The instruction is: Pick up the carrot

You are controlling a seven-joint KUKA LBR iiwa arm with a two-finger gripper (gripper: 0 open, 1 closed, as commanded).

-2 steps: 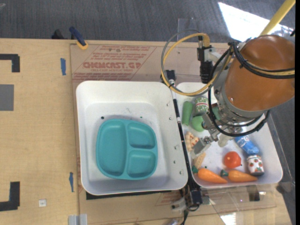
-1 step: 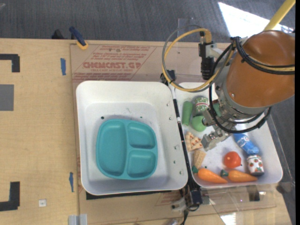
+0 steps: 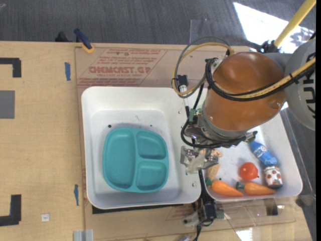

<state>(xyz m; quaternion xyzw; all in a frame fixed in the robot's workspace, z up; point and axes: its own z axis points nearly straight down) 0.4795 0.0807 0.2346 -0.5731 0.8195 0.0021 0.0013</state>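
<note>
Camera view, from above at a slant. Left shallow white bin (image 3: 93,134) holds a teal plastic plate with three compartments (image 3: 135,158), lying flat. Right shallow white bin (image 3: 291,159) sits just beside it.

Grey arm with orange wrist band (image 3: 243,92) reaches in from the right and hangs over the right bin's near-left part. Gripper (image 3: 199,160) points down near the wall between the bins; open or closed, cannot tell.

Orange carrot with green stub (image 3: 226,188) lies flat by the right bin's front edge, just below the gripper, apart from it. Second orange carrot (image 3: 258,188) lies just to its right. Red tomato (image 3: 248,170) above them; small red-and-white can (image 3: 273,176) and blue-white packet (image 3: 263,153) nearby.
</note>
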